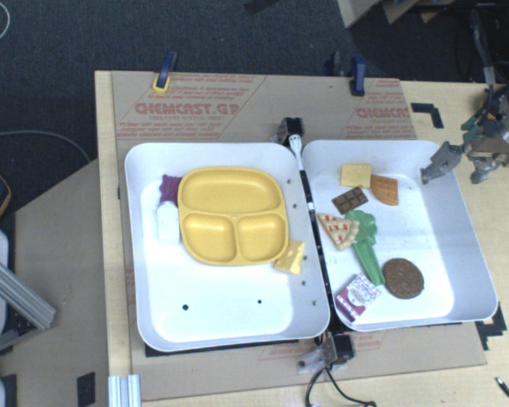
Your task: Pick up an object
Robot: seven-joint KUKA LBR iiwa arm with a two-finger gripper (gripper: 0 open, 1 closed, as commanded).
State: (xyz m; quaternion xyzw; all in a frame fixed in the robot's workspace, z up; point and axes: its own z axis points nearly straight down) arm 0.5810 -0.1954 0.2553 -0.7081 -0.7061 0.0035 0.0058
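Here the jaws [458, 163] hover spread open, holding nothing, over the right bin's [458, 253] far edge.

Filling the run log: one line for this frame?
stage: approach | gripper: open, over right bin far edge, holding nothing | nearest: orange wedge | yellow tray: left bin

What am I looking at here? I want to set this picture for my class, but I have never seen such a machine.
One camera looks down at a slant on a bench with two white bins. The gripper of a robot arm reaches in from the right, over the right bin; nothing shows between its fingers. That bin holds toy food: a cracker, a chocolate piece, a pizza slice, a green toy and a brown disc. The left bin holds a yellow tray.
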